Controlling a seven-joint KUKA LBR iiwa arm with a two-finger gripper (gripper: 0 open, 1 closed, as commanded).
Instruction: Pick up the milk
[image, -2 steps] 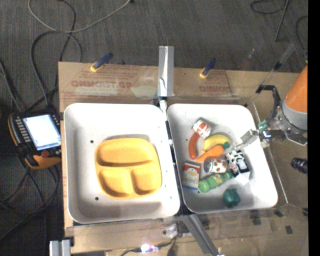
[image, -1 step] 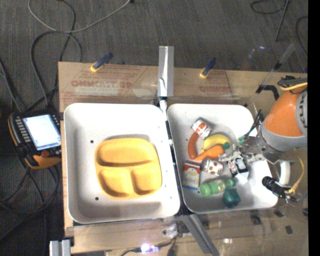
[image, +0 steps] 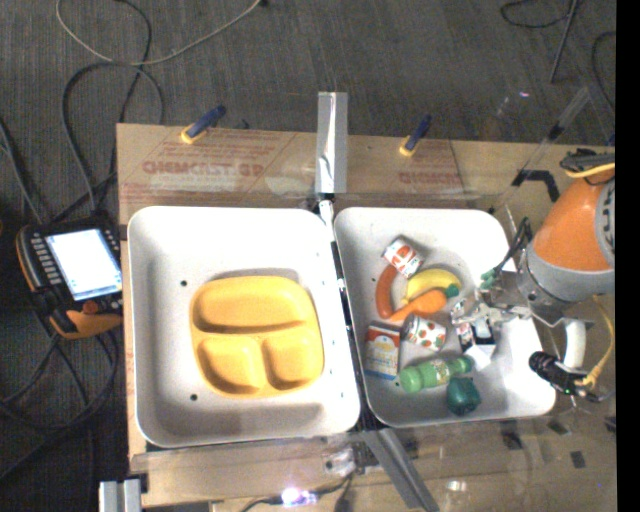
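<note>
The milk (image: 381, 352) is a small white carton with an orange-red label, lying near the left wall of the right bin (image: 510, 240). My gripper (image: 470, 327) hangs low over the middle of that bin, about a hand's width to the right of the milk. It is apart from the carton, with a small strawberry-printed can (image: 428, 333) between them. The grey arm with its orange band (image: 570, 235) reaches in from the right edge.
Crowded around the milk are a green bottle (image: 435, 373), a dark green object (image: 462, 397), a carrot (image: 425, 303), a banana (image: 432, 283), a red sausage (image: 385, 290) and a red-white can (image: 402, 257). The left bin (image: 150, 300) holds a yellow divided tray (image: 258, 333).
</note>
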